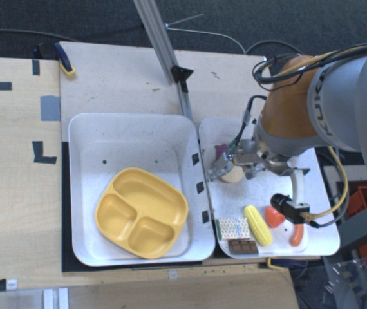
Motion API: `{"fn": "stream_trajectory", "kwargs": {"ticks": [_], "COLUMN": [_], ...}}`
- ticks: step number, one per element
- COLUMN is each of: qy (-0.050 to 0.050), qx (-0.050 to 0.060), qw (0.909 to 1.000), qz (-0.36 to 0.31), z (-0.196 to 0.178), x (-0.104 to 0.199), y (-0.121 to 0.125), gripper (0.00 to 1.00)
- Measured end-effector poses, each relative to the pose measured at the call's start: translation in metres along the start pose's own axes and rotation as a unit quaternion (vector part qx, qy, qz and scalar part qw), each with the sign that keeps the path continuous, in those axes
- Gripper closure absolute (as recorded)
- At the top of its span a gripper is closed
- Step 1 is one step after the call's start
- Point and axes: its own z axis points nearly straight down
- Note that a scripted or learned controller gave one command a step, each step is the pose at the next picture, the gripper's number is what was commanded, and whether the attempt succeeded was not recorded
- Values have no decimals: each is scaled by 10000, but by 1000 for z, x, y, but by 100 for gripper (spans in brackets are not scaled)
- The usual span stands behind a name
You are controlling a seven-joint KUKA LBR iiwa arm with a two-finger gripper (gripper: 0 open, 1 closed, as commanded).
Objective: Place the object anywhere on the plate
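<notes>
Two white bins side by side: left bin (87, 140) has the yellow plate (142, 211). My gripper (225, 168) sits low in the right bin (322, 240), right at a pale roundish object (233, 175); can't tell how the jaws stand. Corn (258, 224) lies nearby.

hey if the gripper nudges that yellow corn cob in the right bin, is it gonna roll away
Probably a little. The corn cob looks rounded and elongated, so a sideways push may roll it. The waffle piece beside it and the right bin wall should stop it soon. It looks like light plastic.
</notes>
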Motion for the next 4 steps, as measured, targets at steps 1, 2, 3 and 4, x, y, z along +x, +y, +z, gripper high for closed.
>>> {"fn": "stream_trajectory", "kwargs": {"ticks": [1,2,3,4], "qy": [-16,-15,-27,-20], "qx": [-38,-32,-44,-44], "qw": [10000,10000,10000,10000], "qz": [24,21,32,27], "z": [-13,-23,-9,-10], "x": [-4,-4,-16,-15], "y": [2,2,14,14], "gripper": [100,100,100,0]}}
